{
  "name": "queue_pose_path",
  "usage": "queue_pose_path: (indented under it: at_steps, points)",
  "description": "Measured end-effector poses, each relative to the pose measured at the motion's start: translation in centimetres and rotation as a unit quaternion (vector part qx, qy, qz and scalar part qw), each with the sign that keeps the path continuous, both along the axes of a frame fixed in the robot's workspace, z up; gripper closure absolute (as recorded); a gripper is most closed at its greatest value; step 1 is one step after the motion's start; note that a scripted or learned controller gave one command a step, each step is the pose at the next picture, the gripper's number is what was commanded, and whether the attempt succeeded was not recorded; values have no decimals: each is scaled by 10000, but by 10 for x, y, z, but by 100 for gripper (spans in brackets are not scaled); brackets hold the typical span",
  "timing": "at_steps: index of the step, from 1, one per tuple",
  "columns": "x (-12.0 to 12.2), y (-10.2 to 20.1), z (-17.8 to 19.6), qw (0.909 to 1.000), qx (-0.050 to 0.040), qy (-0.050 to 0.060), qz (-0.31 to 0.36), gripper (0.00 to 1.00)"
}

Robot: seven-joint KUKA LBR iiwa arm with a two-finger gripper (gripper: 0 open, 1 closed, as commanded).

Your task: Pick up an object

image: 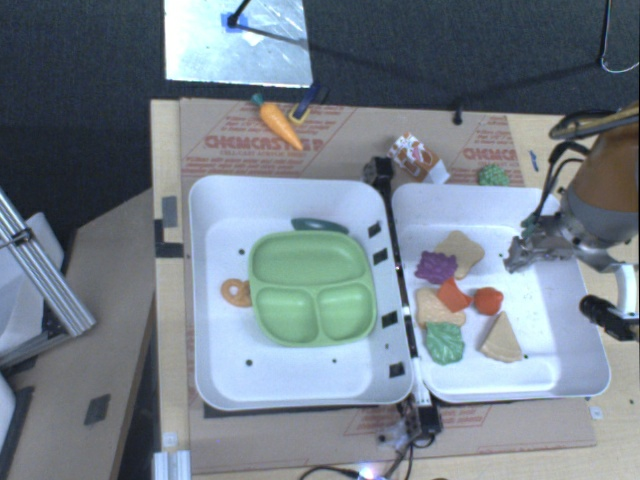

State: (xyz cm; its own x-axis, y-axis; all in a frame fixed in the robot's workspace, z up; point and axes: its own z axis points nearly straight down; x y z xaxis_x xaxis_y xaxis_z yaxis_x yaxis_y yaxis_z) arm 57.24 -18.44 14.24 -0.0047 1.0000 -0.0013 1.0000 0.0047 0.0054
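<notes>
The right bin [565,368] holds several toy foods: a tan bread slice [459,251], purple grapes [436,266], a small red-orange piece [452,295], a red tomato [488,300], a tan slice [436,312], a green leafy piece [444,343] and a tan wedge [501,340]. My gripper [517,255] hangs low over the right bin's upper middle. It is just right of the bread slice and above the tomato, and I see nothing in it.
The left bin [215,368] bears a green divided plate [307,287], an orange ring [236,292] and a dark green piece [320,225]. Behind the bins lie a carrot [279,125], a wrapped snack [414,157] and a green floret [492,175]. The arm's body covers the right bin's far right corner.
</notes>
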Motion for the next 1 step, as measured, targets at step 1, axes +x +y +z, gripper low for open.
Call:
queue_pose_path:
  at_steps: [1]
  points:
    - [4,-5,45,10000,-3,-5,1,100]
